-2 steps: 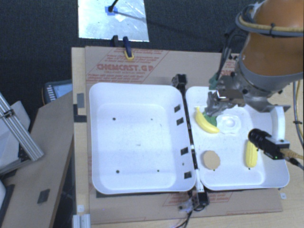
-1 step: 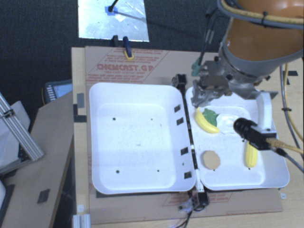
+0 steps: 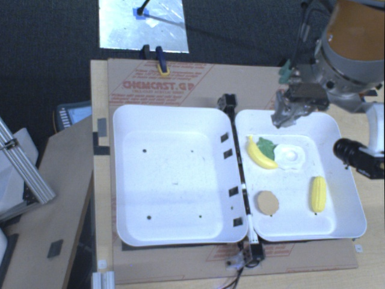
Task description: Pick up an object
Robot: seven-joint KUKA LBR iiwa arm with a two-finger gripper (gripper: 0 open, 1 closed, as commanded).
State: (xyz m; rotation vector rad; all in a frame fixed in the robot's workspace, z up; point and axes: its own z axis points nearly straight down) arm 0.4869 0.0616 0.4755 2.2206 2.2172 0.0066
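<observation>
While the hand (image 3: 283,120) hovers, grip state unclear, the banana (image 3: 261,153) lies just below.

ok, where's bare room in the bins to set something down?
The left bin has a bare floor, wall to wall. In the right bin free patches are the front strip below the cookie and corn cob, and the far right corner. It is crowded mid-bin: banana, green leaf and fried egg cluster together, gripper above the back rim.
</observation>
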